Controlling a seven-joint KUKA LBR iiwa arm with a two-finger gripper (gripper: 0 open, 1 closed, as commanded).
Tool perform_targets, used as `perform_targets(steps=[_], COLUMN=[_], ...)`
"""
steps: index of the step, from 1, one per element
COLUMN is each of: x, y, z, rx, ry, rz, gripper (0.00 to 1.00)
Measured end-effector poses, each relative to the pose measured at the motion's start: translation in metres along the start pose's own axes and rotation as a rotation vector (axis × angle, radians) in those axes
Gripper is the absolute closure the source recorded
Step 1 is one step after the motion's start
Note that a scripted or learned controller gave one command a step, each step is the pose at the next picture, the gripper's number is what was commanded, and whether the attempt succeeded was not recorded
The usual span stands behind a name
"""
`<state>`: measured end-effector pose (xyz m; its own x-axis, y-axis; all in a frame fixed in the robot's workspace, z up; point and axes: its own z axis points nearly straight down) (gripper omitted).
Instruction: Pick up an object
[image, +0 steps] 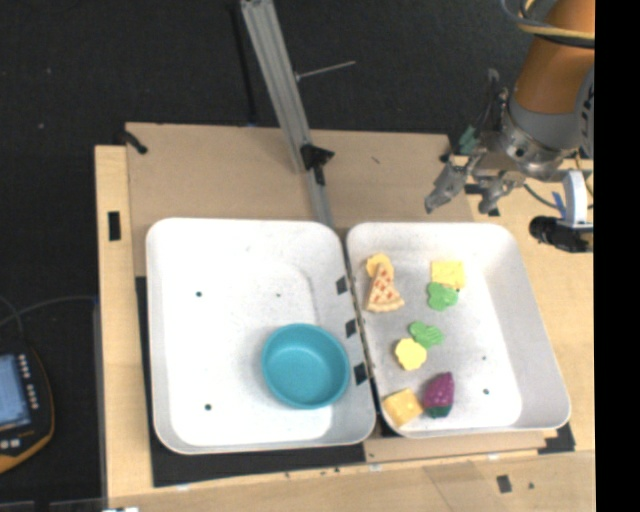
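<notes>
The right bin (500, 260) holds several small toy foods: a pizza slice (382, 290), a yellow block (447, 272), a green piece (441, 296), another green piece (426, 334), a yellow flower-shaped piece (410, 353), a purple grape bunch (438, 393) and a yellow-orange block (402, 407). My gripper (464, 197) hangs above the bench just beyond the right bin's far edge, high over the objects. Its fingers are spread apart with nothing between them.
A teal bowl (303, 364) sits in the left bin (200, 260) near its right wall. A grey metal post (285, 100) slants up from between the bins at the back. A handheld controller (18, 395) lies at the far left.
</notes>
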<state>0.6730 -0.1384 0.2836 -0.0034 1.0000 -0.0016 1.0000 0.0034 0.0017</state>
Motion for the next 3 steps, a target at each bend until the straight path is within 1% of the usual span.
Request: perform_targets(steps=[1,2,3], x=[-0.001,-0.008,-0.01], y=[0.0,0.006,0.003], z=[0.0,0.054,0.117], rx=[0.0,0.002,0.007], ry=[-0.001,-0.002,-0.001], rz=[0.0,0.004,0.004], gripper=[0.0,0.0,0.0])
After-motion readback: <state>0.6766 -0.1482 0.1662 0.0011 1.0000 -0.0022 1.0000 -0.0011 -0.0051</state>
